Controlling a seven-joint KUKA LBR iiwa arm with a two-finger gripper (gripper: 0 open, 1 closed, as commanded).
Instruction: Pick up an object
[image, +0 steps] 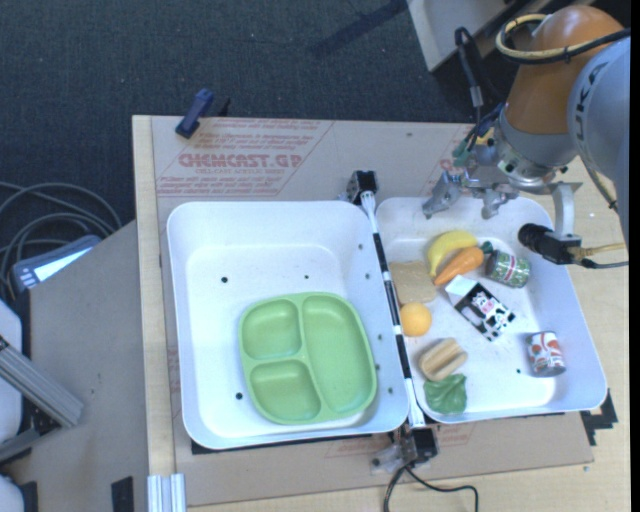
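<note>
Claw (464, 200) hangs spread and empty over the right bin's (580, 385) far rim — seemingly to descend on the banana (449, 246) and carrot (459, 265) just beside it.

The bench (250, 160) is carrying two white bins side by side, left bin (200, 250) touching right bin (575, 345), plus a blue clip (194, 113) lying at its far edge.
</note>
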